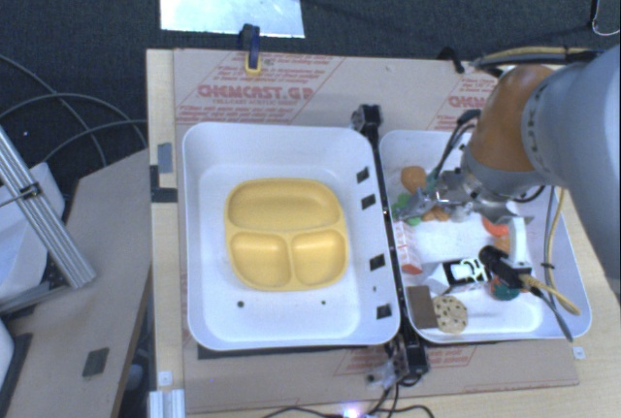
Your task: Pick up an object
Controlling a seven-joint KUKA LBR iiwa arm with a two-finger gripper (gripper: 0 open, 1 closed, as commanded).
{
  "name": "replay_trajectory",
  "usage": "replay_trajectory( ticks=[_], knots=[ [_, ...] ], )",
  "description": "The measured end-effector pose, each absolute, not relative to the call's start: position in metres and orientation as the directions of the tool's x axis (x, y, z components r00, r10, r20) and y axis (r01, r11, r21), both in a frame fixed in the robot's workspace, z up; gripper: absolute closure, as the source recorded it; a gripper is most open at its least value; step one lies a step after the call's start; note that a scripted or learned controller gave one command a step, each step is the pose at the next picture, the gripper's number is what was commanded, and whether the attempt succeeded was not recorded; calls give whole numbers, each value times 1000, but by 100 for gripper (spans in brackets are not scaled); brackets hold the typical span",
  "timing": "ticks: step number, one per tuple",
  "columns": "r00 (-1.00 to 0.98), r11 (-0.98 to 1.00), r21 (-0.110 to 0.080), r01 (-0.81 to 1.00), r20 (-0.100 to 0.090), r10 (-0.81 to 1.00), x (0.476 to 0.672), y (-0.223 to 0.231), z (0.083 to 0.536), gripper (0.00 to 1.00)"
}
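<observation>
Fingers (406,204) of the gripper (415,205) are pointing toward the left side of the right bin (568,305), low among the things there, but they are showing as a small grey blur and I cannot tell if they are apart or together; nothing is showing clearly between them. The grey arm (572,130) with its orange band (505,125) is reaching in from the right and is covering the upper part of this bin. The objects for picking are all lying in the right bin: a small orange ball (414,177) is sitting just above the gripper, near it; a red and white packet (409,253) is lying just below the gripper, along the left wall; a black and white piece (468,271) is lying near the middle; a brown flat piece (421,302) and a round speckled cookie (450,312) are resting side by side at the near-left corner; a teal thing (503,288) is lying to the right of them. The left bin (209,309) is holding a yellow divided tray (287,232), lying flat in its middle. Both bins are standing on a printed cardboard sheet (281,81), and a blue clamp (250,40) is gripping its far edge.
</observation>
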State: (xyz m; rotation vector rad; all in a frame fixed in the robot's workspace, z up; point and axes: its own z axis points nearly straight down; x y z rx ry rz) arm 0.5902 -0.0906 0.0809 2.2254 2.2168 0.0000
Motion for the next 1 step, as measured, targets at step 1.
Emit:
replay_trajectory(
  ticks=[1],
  knots=[
    [-11,11,16,1000,2,1000,635,-24,192,0]
  ],
)
